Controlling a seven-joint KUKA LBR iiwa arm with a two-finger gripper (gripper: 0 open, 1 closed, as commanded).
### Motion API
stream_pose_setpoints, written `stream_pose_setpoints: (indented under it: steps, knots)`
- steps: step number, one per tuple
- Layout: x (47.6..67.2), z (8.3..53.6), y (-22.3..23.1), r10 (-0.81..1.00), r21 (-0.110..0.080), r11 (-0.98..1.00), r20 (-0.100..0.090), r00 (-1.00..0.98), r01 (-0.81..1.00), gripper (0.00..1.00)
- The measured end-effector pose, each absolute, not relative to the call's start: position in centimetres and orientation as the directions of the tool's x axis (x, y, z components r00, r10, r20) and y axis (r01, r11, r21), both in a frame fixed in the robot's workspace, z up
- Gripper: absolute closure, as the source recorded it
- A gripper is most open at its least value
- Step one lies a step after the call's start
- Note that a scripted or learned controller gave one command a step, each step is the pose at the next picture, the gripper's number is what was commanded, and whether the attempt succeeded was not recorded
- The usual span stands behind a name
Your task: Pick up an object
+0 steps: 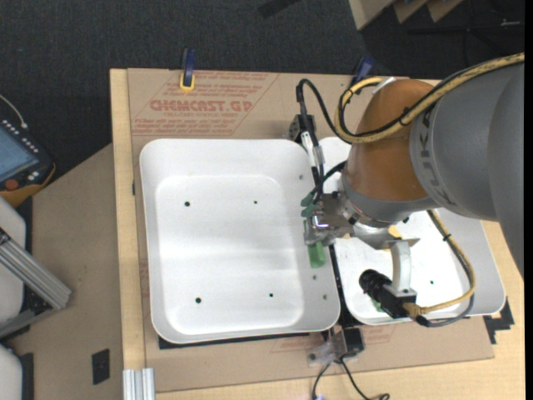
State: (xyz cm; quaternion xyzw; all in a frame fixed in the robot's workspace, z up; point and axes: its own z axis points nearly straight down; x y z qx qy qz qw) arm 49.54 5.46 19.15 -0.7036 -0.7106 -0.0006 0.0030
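My gripper [317, 226] hangs over the inner edge of the right bin [479, 265], right at the seam with the left bin [166, 223]. A small green thing [317, 254] shows just below the gripper's tip, on the left bin's right rim. Whether it is gripped or only lies there, I cannot tell. The grey arm with its orange band [391, 140] hides most of the right bin and whatever lies in it.
The left bin has a smooth white floor with several small dark holes. Both bins rest on a cardboard sheet [208, 98] held by a blue-and-yellow clamp [188, 72] at the back. A black cable [306, 123] runs along the seam.
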Motion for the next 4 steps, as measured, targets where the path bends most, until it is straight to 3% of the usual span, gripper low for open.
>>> stream_pose_setpoints:
  steps: [1, 2, 3, 4]
  knots:
    - [47.8, 18.4, -3.2, 1.000, -0.004, -0.009, -0.002, 0.009, 1.000, 1.00]
    - [56.4, 18.5, -1.2, 1.000, 0.007, 0.004, -0.001, -0.004, 1.000, 1.00]
    - [54.9, 31.7, -1.8, 1.000, 0.016, 0.001, 0.000, -0.001, 1.000, 1.00]
    - [49.7, 27.6, -0.3, 1.000, -0.008, -0.001, 0.002, 0.001, 1.000, 1.00]
